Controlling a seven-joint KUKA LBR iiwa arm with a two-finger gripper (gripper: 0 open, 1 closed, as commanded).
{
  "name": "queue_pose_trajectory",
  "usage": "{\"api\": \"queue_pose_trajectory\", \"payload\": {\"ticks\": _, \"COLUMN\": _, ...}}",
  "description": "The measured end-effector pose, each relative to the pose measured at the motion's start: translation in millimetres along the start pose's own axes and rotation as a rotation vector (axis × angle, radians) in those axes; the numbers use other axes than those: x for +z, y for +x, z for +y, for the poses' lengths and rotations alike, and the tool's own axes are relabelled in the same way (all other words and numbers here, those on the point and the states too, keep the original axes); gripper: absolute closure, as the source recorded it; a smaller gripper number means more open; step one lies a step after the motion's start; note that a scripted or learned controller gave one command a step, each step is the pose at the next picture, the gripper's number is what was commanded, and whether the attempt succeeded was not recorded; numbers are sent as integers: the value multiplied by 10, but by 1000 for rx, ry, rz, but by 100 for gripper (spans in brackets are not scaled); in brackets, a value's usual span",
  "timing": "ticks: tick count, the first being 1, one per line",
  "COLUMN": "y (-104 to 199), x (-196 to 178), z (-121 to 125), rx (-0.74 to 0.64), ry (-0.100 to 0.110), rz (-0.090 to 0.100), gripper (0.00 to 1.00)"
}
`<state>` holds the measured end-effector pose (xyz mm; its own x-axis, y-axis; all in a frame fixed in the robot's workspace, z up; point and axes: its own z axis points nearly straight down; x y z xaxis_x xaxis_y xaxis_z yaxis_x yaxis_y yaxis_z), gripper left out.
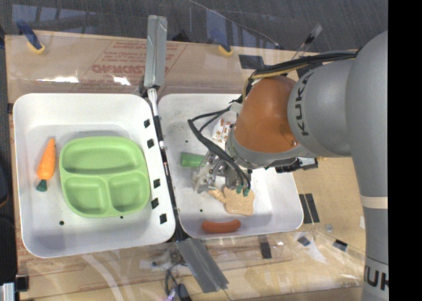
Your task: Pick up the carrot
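Arm (pixel 343 109): grey with orange band, reaching in from the right over the right bin (pixel 280 211). Left bin (pixel 26 161): holds a green divided tray (pixel 103 176). Carrot (pixel 45 163): orange, lies just beside the tray's left edge in the left bin, well apart from the gripper (pixel 221 178). Gripper: low in the right bin; fingers' opening cannot be told among cables and clutter. Nearby: tan piece (pixel 239 202), green block (pixel 192 159), red sausage (pixel 221 226).
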<state>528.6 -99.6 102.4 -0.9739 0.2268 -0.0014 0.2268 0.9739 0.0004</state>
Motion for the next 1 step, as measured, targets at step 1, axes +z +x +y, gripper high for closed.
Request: {"api": "queue_pose_trajectory", "payload": {"ticks": 1, "y": -177, "x": -942, "z": 1013, "rx": 114, "ry": -6, "rz": -8, "gripper": 100}}
